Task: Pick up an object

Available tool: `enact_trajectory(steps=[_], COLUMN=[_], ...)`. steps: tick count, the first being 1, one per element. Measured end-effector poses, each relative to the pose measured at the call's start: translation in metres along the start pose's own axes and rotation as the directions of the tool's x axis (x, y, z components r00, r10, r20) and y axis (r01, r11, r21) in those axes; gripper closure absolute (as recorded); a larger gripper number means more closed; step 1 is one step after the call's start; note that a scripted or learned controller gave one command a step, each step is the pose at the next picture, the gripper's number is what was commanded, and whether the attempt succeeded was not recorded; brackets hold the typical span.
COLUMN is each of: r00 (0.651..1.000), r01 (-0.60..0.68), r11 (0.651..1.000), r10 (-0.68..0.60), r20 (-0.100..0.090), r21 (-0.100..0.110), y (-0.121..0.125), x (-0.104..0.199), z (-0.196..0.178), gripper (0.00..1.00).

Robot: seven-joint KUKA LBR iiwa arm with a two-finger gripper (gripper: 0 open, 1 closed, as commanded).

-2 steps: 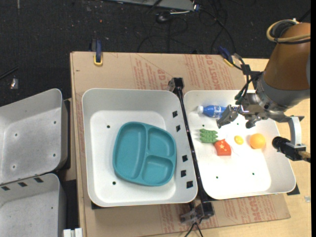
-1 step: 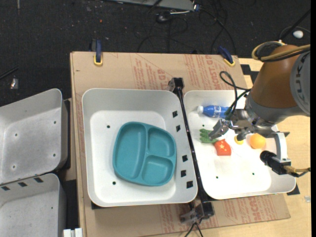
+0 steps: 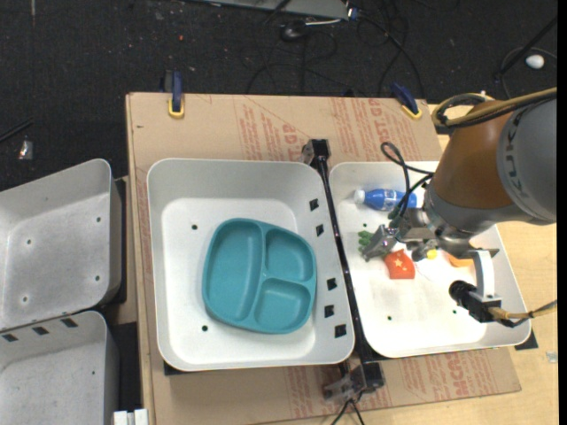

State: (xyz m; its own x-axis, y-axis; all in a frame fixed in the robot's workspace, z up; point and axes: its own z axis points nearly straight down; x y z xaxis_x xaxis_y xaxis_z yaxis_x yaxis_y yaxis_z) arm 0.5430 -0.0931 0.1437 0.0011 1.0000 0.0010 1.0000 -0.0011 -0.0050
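Camera view, looking down at a slant: two white bins sit side by side on a brown board. The left bin carries a teal divided tray near its middle, with bare floor all round it up to the walls. The right bin is more crowded along its upper half, where the arm reaches in from the right and covers much of the far wall. The gripper hangs low near the divider between the bins, just above a red object; whether it is released or clenched cannot be told, as the wrist body hides it. A green piece lies just left of the gripper, partly hidden. A blue and white bottle lies near the far wall, its right end cut off by the arm. An orange bit peeks from under the wrist. The bin's lower floor lies open.
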Motion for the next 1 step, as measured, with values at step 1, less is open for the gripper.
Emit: enact_trajectory(steps=[1], r00=[1.000], r01=[-0.003], r11=[1.000], r10=[0.003], r20=[0.011], r21=[-0.015], y=[0.0028], x=[-0.0045], z=[0.0473], gripper=[0.00])
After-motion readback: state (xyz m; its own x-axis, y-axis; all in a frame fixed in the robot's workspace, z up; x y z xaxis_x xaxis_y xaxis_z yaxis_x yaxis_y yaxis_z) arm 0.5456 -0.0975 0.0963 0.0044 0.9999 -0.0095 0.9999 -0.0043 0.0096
